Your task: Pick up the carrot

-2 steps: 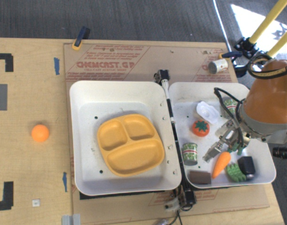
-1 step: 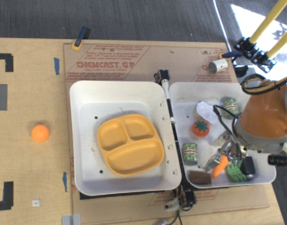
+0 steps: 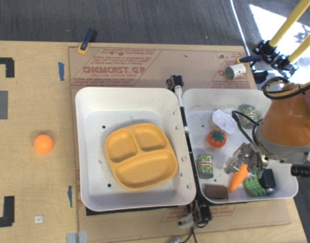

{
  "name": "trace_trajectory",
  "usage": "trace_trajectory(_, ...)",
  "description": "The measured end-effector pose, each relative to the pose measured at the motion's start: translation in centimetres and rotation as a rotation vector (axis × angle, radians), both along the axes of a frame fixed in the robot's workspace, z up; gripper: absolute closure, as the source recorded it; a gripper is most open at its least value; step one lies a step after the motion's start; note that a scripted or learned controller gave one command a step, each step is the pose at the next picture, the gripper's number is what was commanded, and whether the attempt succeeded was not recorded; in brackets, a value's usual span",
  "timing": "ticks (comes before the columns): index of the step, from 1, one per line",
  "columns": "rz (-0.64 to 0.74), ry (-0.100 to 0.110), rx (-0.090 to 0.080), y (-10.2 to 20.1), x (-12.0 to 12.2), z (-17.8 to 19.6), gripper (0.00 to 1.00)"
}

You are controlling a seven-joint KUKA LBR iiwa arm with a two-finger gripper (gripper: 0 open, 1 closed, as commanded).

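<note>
Camera view shows the one gripper [image 3: 244, 161] low over the right bin [image 3: 281, 194], its metal fingers [image 3: 239, 158] pointing down just above the thick end of the single carrot [image 3: 238, 177]; whether they are spread or closed, or touching the carrot, I cannot tell, since the parts blur together there. The carrot lies tilted on the bin floor near the front wall, its tip pointing toward the front left. Just beside it on the right sits one leafy green piece [image 3: 254, 185], with a small black block [image 3: 267, 179] next to that. One dark brown bar [image 3: 215, 191] lies left of the carrot tip. Two small green-and-white cans are in this bin: one [image 3: 205, 164] near the left wall, another [image 3: 247, 112] toward the back. One red tomato-like toy [image 3: 217, 138] and one white crumpled piece [image 3: 224, 119] lie between them. Above the gripper rises the arm's orange band [image 3: 289, 120]. The left bin [image 3: 89, 151] holds one yellow divided plate [image 3: 140, 156] with three compartments. Both bins, two in all, sit on a cardboard sheet [image 3: 119, 65] on the tabletop [image 3: 28, 186], where one orange ball [image 3: 43, 144] rests well apart to the left.
</note>
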State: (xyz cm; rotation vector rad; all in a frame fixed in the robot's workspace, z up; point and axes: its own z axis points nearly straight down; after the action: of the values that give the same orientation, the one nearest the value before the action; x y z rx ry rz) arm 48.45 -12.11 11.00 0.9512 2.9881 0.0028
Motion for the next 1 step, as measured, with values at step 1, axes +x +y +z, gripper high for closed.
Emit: trace_trajectory(1,-0.11,0.002,0.0,4.23,2.58,12.68,1.0)
